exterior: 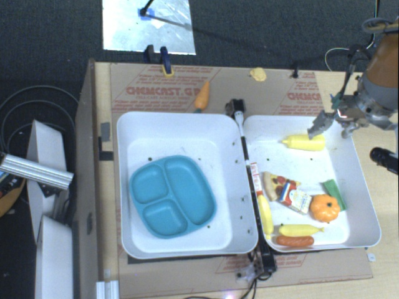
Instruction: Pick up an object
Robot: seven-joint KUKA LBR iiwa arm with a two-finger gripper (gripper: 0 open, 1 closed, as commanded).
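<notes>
Claw [329,122] hovers at the right bin's [358,167] 1 o'clock corner, just beside the yellow squeeze bottle [303,142]; fingers spread apart, nothing between them. Risk: bottle lies on its side near the back wall, so a descent could clip the rim or roll it away. Open room mid-bin; toy pumpkin [325,208], banana [300,230], sausage [293,241] crowd 6 o'clock.

grey arm [377,98], orange band, dark cables

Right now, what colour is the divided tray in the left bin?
Light blue. The three-compartment tray shows plainly in the overhead camera view, lying in the left bin.
</notes>
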